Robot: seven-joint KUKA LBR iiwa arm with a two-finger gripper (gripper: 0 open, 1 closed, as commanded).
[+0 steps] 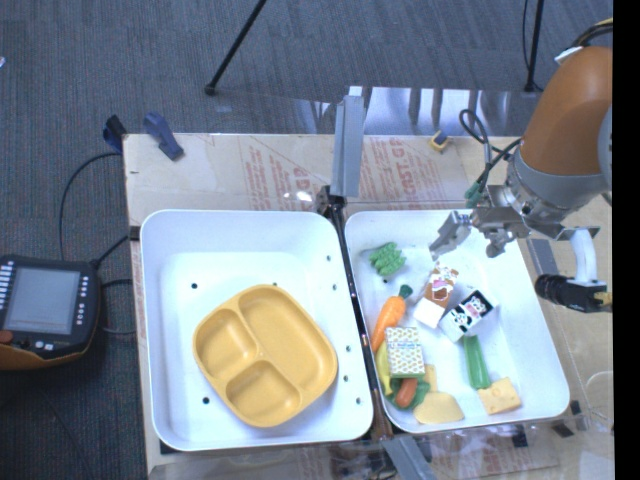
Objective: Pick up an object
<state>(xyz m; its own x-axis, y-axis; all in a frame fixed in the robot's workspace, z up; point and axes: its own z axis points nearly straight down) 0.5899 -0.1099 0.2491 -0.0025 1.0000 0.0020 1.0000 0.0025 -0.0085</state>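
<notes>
The claw (pixel 470 230) is hovering open and holding nothing above the right bin (pixel 545 363), behind the small cartons (pixel 453 304). A yellow divided plate (pixel 264 353) is lying in the left bin (pixel 170 258) beside it.

crowded toys (pixel 432 343); open right bin floor (pixel 520 343)

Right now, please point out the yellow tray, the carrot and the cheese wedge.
yellow tray (pixel 252 328): camera view, ridge between its compartments.
carrot (pixel 388 319): camera view, middle of its orange body.
cheese wedge (pixel 499 397): camera view, its top face.
</notes>
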